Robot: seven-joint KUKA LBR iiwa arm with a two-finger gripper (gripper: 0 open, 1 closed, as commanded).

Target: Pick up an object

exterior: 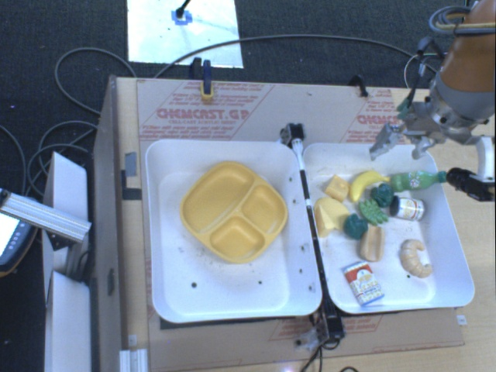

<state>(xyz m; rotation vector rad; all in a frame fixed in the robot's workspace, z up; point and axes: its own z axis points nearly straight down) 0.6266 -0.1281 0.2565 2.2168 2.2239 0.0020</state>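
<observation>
My gripper (401, 146) hangs over the far edge of the right bin (453, 285), its two fingers spread apart and nothing between them. Just below it in the bin lie a banana (366, 184), a green bottle (415, 180) on its side, and a small dark can (407, 208). Further in are yellow cheese wedges (332, 210), green broccoli pieces (369, 215), a bread roll (372, 242), a croissant (416, 258) and a red and white carton (363, 282).
The left bin (174, 285) holds a yellow divided plate (234, 210). A black divider bar (306, 200) runs between the bins. Cables and a blue clamp (206, 76) lie at the bench's far side.
</observation>
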